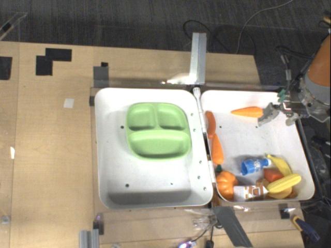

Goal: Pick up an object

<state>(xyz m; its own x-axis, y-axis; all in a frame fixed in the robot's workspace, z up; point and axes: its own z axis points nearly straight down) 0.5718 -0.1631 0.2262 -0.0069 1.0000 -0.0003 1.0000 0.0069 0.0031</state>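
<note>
No brand or writing can be read on anything; the small white bottle with a brown label [249,192] lying along the front wall of the right white bin [243,133] carries pale marks too blurred to make out, and the blue plastic bottle with a white cap [254,166] shows no legible text. Near the far wall of that bin lies an orange plastic carrot [247,112], tapered, smooth and bright, its thin tip pointing left and its blunt end toward the gripper [276,112], which hovers just beside it at the bin's right edge with its grey fingers spread and nothing between them. Along the left wall of the bin lie a red-orange toy sausage [210,123] and a second orange carrot [217,149]. In the front corner sit a small orange pumpkin [226,182], two yellow bananas [282,173] and a red fruit [271,175] between them. The left white bin [111,154] holds a green divided plastic plate [157,129] with three compartments.
</note>
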